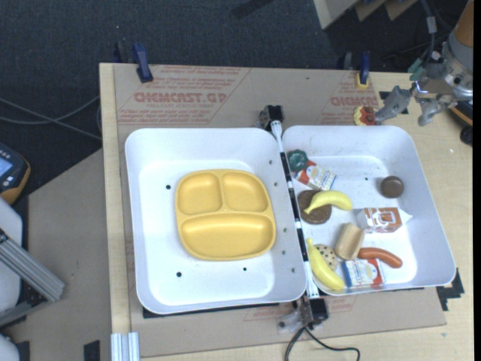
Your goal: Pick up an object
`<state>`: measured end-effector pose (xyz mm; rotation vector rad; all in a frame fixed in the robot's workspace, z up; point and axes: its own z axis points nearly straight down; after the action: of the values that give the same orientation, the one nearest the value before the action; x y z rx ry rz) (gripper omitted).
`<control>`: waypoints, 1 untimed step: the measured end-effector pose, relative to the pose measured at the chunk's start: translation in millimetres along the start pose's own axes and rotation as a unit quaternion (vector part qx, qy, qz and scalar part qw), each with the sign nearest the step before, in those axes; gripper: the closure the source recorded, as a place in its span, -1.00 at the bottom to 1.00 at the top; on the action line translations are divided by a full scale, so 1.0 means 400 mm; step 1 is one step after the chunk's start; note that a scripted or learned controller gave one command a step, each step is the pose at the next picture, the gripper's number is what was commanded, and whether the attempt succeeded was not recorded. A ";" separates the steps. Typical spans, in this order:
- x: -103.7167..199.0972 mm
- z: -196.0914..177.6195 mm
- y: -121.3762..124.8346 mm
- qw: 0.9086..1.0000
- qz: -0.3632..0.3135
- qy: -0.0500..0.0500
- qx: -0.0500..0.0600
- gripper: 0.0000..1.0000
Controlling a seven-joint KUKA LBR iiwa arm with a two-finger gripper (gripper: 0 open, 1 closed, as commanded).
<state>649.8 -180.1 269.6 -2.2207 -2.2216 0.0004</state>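
End effector hangs open & empty at upper right of frame, above right bin w/ bananas, hot dog; yellow tray in left bin.

The arm enters at the upper right corner of the view. Its gripper hangs with 2 fingers spread apart, nothing between them.

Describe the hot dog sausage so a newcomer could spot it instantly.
Start at the right-hand white bin, the one crowded with toy food. Go to its near right corner: the sausage lies there, just right of the tan cylinder. It is the only long, reddish-orange piece; the bananas are yellow.
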 end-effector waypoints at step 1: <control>-0.115 0.363 -0.128 1.000 0.003 0.002 0.008 -1.00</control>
<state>598.5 -226.2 124.5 -2.2186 -2.2049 0.0136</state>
